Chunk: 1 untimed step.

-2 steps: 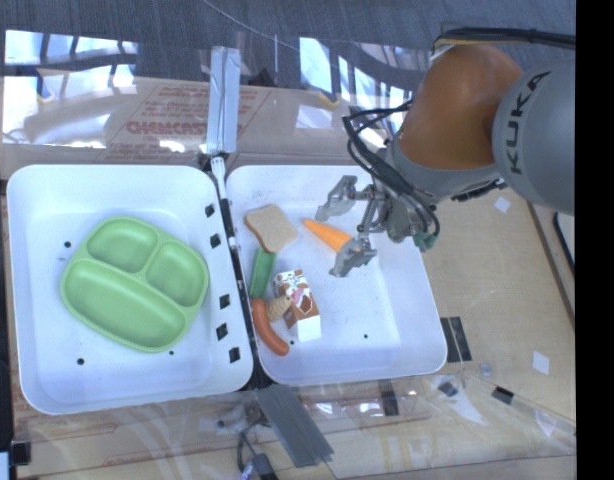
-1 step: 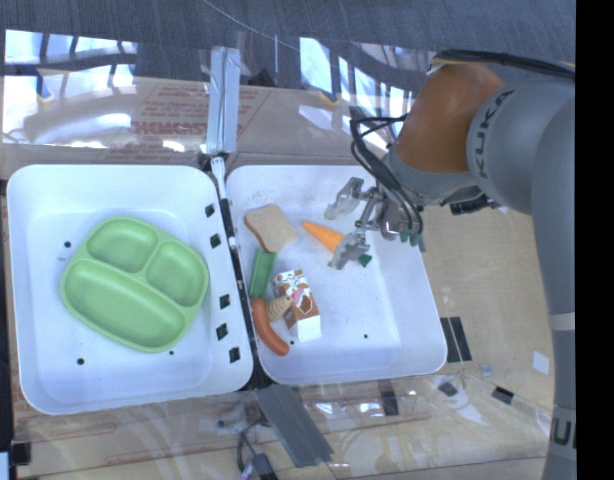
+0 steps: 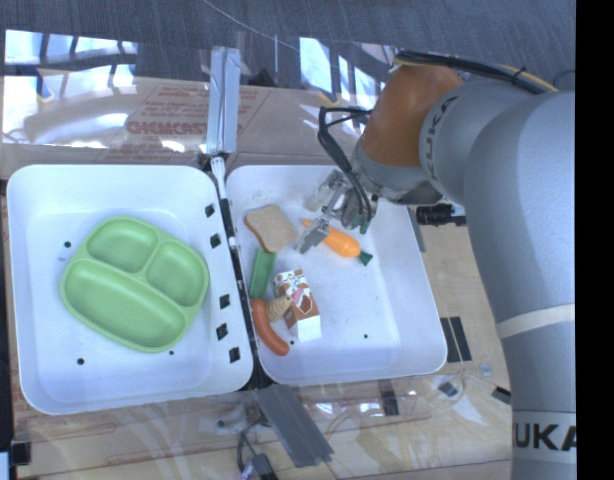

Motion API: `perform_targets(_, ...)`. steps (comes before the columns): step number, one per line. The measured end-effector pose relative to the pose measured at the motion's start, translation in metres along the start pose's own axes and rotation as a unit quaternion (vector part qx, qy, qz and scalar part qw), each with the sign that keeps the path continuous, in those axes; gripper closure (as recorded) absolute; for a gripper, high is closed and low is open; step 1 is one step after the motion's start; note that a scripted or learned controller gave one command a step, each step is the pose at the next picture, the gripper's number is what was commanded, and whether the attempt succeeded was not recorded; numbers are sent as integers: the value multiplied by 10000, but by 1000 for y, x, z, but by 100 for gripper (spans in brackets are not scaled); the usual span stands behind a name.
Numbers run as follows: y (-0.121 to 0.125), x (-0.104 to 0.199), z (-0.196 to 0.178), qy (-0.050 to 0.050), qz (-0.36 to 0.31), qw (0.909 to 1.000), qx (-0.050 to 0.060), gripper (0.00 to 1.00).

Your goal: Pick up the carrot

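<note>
At the near edge, the wooden desk carries two shallow white bins side by side. In the right bin, the things lie in a bunch on its left side. Nearest is an orange-red toy sausage, lying against the wall at about 7 o'clock in that bin. Just beside it, toward 2 o'clock, is a small toy carton with a picture on it, touching the sausage. Above that, a green toy vegetable lies along the wall between the bins. Farther back is a slice of toy bread, at about 11 o'clock in the bin. The carrot lies near the middle of the right bin, to the right of the bread, with its green top pointing to 4 o'clock. The gripper is right at the carrot's left end, coming down from 1 o'clock. I cannot tell how wide the jaws stand or if they hold the carrot. In the left bin is a green plate with three sections. Behind both bins lies brown cardboard with red writing.
</note>
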State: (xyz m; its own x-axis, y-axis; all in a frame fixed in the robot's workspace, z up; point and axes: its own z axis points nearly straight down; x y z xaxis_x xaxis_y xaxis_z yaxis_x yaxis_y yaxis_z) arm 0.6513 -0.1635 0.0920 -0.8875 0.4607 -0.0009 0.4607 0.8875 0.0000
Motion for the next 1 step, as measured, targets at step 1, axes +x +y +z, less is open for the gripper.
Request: perform_targets(1,2,-1,-12,-21,-45,10000,0,100)
